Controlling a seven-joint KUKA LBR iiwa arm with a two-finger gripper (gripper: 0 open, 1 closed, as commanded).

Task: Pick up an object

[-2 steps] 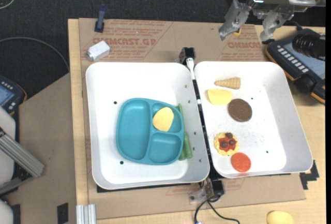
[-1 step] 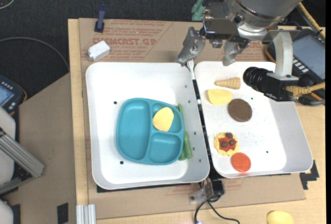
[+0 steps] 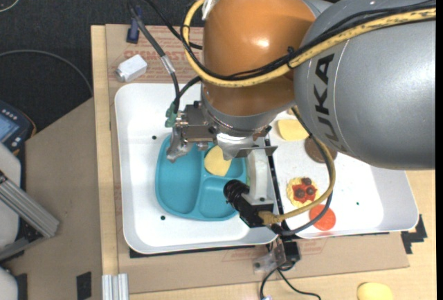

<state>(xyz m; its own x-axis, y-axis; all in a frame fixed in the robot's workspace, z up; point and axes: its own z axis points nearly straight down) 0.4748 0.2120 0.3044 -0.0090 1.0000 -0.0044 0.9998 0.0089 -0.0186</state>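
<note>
We see the gripper (image 3: 223,146) low over the left bin (image 3: 138,153), above a blue divided tray (image 3: 183,188) with a yellow disc (image 3: 217,163) just beneath it. We cannot tell whether anything is grasped; nothing looks lifted yet, so the pick still seems ahead.

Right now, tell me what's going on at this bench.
A grey KUKA arm with an orange band reaches in from the right and hangs low over the left white bin. Its wrist sits above a teal divided tray, with a yellow round piece showing right beneath it. Whether anything is gripped cannot be seen; the arm's bulk hides the fingertips. In the right bin lie a small pizza-like toy, an orange disc and another yellow piece.
</note>
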